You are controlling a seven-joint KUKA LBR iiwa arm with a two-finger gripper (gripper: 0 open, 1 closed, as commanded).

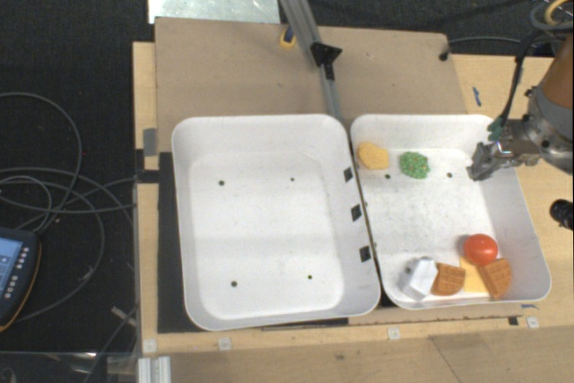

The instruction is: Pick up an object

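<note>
Leftmost, the left bin (260, 220) lay beside the right bin (516, 220), whose far part held a yellow piece (374, 157) and a green lump (413, 164). Its near right corner held a white object (416, 277), two orange wedges (448, 280) (497, 276) and a red ball (482, 248). Over the far right rim hung the gripper (482, 164), holding nothing visible; how far its jaws stood apart could not be told.

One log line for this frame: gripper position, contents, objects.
gripper: above right bin far-right edge | held: nothing visible | right bin: yellow piece, green ball, red ball | pick: not done
</note>
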